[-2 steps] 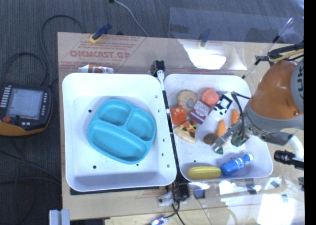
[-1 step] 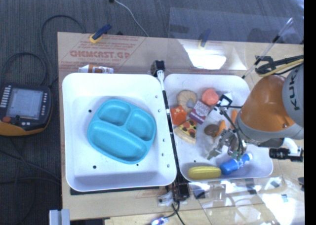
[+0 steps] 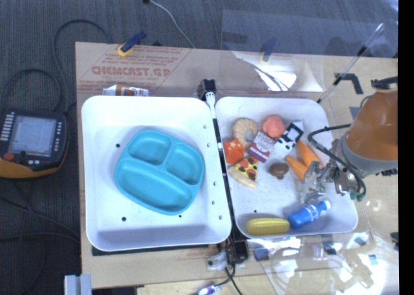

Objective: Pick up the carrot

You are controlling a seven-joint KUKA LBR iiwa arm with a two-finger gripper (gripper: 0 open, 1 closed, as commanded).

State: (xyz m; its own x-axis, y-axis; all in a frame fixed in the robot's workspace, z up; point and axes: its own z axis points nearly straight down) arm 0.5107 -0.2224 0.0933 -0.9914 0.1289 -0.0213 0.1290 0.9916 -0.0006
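- Two white bins sit side by side on the bench (image 3: 97,74): the left bin (image 3: 103,158) at frame centre-left, the right bin (image 3: 336,219) at centre-right.
- Left bin holds a blue divided tray (image 3: 160,169), tilted a little, near its middle.
- Arm (image 3: 375,129) enters from the right edge of the frame, its orange band over the right bin's right rim.
- Tool (image 3: 315,182) hangs over the right part of the right bin, just below the carrot; whether its fingers are wide or narrow I cannot tell, and nothing shows between them.
- Carrot (image 3: 303,156) lies in the right bin, right of centre, slanting from upper right down to lower left, just beside the tool's upper left.
- A brown round piece (image 3: 279,170) lies just left of the carrot's lower end.
- Pizza slice (image 3: 245,171) lies near the bin's left wall, with a red piece (image 3: 233,151) above it.
- A tan shell-like piece (image 3: 244,128) and a pink-red ball (image 3: 273,125) sit along the upper part of the bin; a small box (image 3: 262,145) lies between them and lower.
- Blue bottle (image 3: 308,214) lies at the lower right, below the tool.
- Yellow banana-like piece (image 3: 267,226) rests along the lower wall, just left of the bottle.
- A grey handheld screen (image 3: 31,142) lies on the floor at the left edge.
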